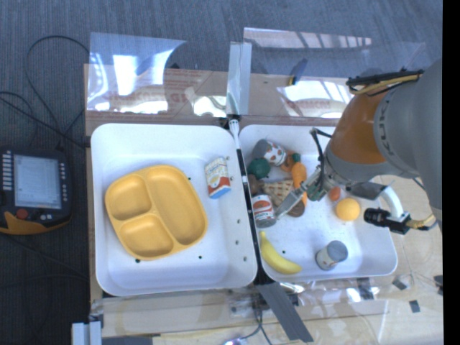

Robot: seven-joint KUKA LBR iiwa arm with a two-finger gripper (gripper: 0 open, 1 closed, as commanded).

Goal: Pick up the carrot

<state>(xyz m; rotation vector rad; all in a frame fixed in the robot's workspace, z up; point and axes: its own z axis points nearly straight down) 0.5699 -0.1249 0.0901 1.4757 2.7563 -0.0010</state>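
1. A bench on dark carpet carries two shallow white bins side by side; the left bin [108, 264] holds a yellow divided plate [154, 210] and a small carton [218, 176], and a teach pendant [34, 190] lies on the floor off to the left.
2. The right bin [381, 257] is crowded: a banana [277, 256], a grey can [331, 254], an orange [348, 209], a small jar [263, 209] and a cluster of toys near the top.
3. The carrot [299, 176] lies in the upper middle of the right bin, its long axis running roughly up and down the view, green end toward the far wall.
4. The gripper [296, 201] sits just below and touching-close to the carrot's lower end, so the carrot lies up and slightly right of the tips.
5. Its fingers look slightly spread, pointing down-left, with nothing visibly between them.
6. The grey arm [366, 139] reaches in from the right, orange band above the wrist, bent low over the bin.
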